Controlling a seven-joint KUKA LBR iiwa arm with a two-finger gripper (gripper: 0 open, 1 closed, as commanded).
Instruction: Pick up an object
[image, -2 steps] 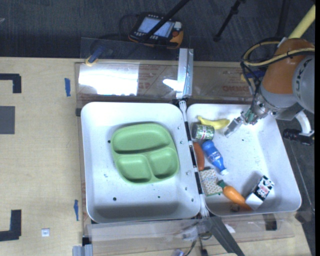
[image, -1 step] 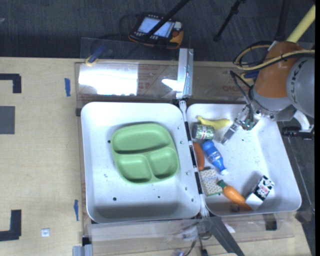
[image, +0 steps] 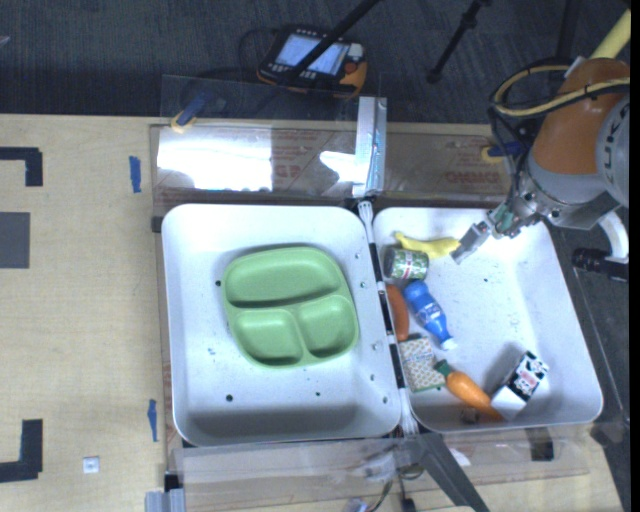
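A: Reaching in from the far right corner of the right bin (image: 575, 330), the gripper (image: 478, 238) hung over the bin's far edge, its fingers spread and nothing between them.

B: Which object lay nearest?

A: The yellow banana (image: 425, 243), at the far edge beside the green can (image: 407, 264). It sat just to the gripper's left (toward the divider between the bins), its long axis running roughly along that far edge, so the fingertips pointed almost at its right end.

B: And the remainder?

A: A blue bottle (image: 428, 312) lay toward the bin's centre, angled from the can toward the near right corner; a carrot (image: 470, 388) and a black-and-white carton (image: 523, 378) lay at the near edge, well apart from the gripper. The left bin (image: 190, 300) carried a green divided tray (image: 290, 303).

B: The likeliest target?

A: Probably the banana, needing a short move left and down.
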